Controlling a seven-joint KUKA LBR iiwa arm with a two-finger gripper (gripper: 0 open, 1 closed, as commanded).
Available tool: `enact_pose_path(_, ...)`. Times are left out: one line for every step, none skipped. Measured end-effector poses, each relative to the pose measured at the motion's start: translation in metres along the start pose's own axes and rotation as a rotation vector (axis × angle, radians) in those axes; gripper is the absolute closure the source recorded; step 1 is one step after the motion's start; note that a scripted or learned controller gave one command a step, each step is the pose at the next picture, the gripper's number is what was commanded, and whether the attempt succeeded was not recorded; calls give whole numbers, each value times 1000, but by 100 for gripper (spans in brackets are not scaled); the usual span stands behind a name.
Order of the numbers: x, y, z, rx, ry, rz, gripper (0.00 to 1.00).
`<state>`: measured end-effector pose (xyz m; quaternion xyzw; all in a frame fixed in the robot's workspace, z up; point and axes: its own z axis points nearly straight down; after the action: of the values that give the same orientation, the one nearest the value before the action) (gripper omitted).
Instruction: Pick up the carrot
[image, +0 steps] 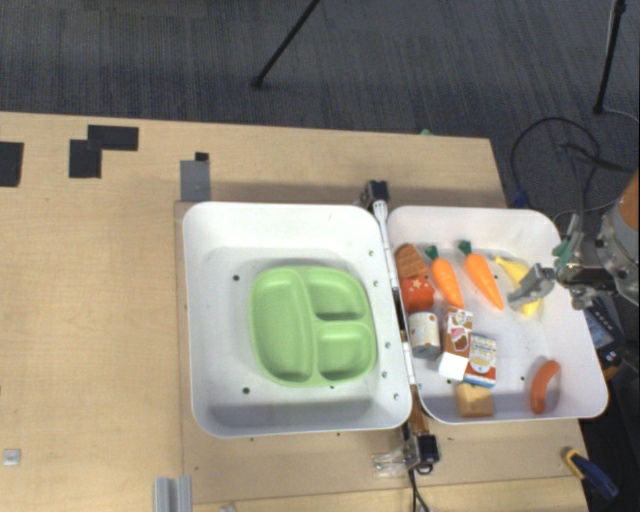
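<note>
Two carrots lie in the right bin (570, 400), upper middle. Left carrot (447, 281): tapered orange body, green stub at its 11 o'clock end, tip toward 5 o'clock. Right carrot (484, 279): same shape and slant, green cap at 11 o'clock, a little longer. They lie side by side, close but apart. Surfaces look smooth and matte, like moulded plastic.

At 3 o'clock of the right carrot: a yellow piece (513, 270), banana-like, partly covered by the gripper. The gripper (531, 288) hangs over the bin's right side, grey metal, fingertips pointing toward 9 o'clock. Fingers appear narrowly parted with nothing between them; hard to be sure at this blur. The arm behind it is cut off by the frame edge, with a glimpse of orange at the top.

At 9 o'clock of the left carrot: a brown ridged item (410, 262), bread-like, and below it a red-orange lump (418, 293), identity unclear. At 6 o'clock: a small can (424, 333) with a pale label, two small printed cartons (470, 352) with unreadable print, a white block, and a tan cube (475, 401). A curved sausage (544, 386) lies toward 5 o'clock, near the bin's lower rim.

Left bin (215, 300): shallow white plastic, rounded corners, holding a green divided tray (312, 323) with three compartments, glossy. The bench (90, 330) is pale wood-grain board. Cables loop at the upper right, over dark carpet.
</note>
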<state>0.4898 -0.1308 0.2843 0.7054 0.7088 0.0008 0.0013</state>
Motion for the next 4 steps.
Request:
enact_pose_path(26, 74, 88, 2, 1, -106, 0)
enact_pose_path(13, 119, 187, -1, -1, -159, 0)
enact_pose_path(34, 148, 194, -14, -14, -158, 0)
enact_pose_path(38, 147, 186, -11, -8, -162, 100)
